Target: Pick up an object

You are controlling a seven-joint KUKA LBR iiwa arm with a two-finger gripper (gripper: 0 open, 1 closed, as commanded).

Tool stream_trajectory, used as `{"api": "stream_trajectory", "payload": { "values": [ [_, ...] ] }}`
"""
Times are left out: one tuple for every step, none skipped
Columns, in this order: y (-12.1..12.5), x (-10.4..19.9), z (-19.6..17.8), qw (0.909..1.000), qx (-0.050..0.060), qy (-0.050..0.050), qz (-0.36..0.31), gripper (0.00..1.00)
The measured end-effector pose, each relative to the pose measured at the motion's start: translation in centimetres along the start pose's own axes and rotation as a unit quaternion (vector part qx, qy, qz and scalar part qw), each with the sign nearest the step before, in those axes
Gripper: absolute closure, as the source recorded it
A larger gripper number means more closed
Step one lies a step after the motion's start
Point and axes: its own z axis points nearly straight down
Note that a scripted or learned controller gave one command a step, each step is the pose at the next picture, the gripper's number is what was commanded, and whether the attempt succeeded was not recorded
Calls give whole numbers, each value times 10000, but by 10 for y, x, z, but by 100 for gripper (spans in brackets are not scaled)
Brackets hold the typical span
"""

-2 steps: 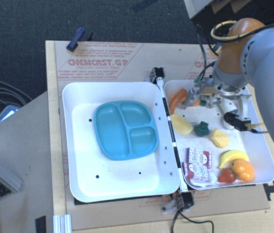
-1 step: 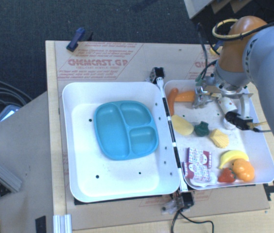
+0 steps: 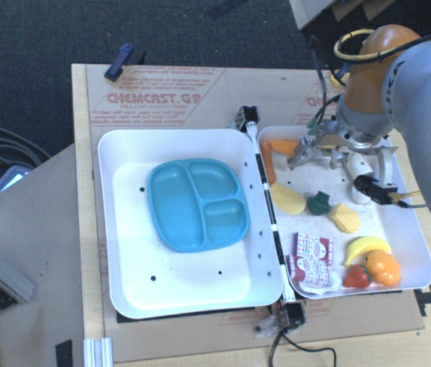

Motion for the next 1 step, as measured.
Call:
{"api": "stream_trajectory", "payload": {
  "values": [
    [0, 5, 10, 10000, 2, 12, 0, 0]
  ]
}}
